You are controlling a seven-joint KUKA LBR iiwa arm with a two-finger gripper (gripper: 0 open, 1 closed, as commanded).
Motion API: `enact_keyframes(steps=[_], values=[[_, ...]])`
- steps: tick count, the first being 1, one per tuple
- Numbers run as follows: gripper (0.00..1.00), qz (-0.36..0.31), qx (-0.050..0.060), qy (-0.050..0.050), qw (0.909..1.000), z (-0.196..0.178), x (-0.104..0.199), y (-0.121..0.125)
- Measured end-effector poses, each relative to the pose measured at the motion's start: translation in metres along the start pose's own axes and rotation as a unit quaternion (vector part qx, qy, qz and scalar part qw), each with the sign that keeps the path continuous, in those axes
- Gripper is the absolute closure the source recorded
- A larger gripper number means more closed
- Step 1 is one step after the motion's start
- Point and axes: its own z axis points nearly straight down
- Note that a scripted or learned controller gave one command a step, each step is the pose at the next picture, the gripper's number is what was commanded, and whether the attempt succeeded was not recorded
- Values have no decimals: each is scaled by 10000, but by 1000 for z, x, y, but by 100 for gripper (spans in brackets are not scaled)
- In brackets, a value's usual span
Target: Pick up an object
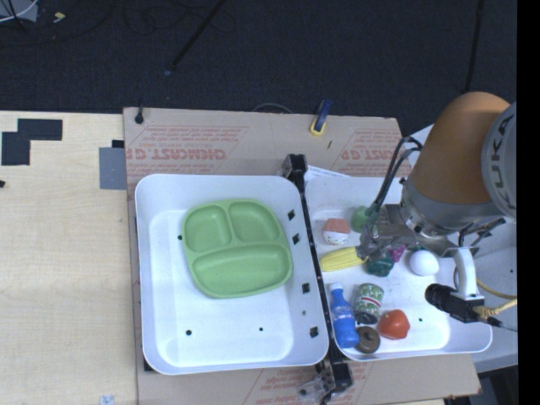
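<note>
From above, the wooden table (59, 251) carries a brown cardboard sheet (253, 146) printed in red with writing that appears upside down and mirrored; its letters are too garbled to read with confidence. Two shallow white plastic bins sit on it side by side. The left bin (160, 327), in the lower centre of the frame, holds a light green three-compartment plastic tray (238, 249) lying flat towards its upper part.

The right bin (422, 340), at lower right, holds a cluster of small things: a pink and white round item (336, 227) near the top, a yellow corn cob toy (341, 259) just below it, a teal object (380, 266) beside the cob, a white ball (423, 262) to the right, a blue bottle (342, 315) along the bin's left wall, a green patterned can (369, 296) next to it, a red tomato-like toy (394, 324) and a dark brown ring (368, 339) at the bottom.

The grey arm with its orange band (460, 154) enters at right; partial black letters "UK" show on its grey casing. The gripper (377, 245) sits low over the teal object and the cob, and whether it is spread or closed, or has hold of anything, cannot be told.
</note>
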Motion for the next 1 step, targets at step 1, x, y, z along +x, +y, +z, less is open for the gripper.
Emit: enact_keyframes(steps=[1], values=[[100,3,-12,-4,10000,-13,33,10]])
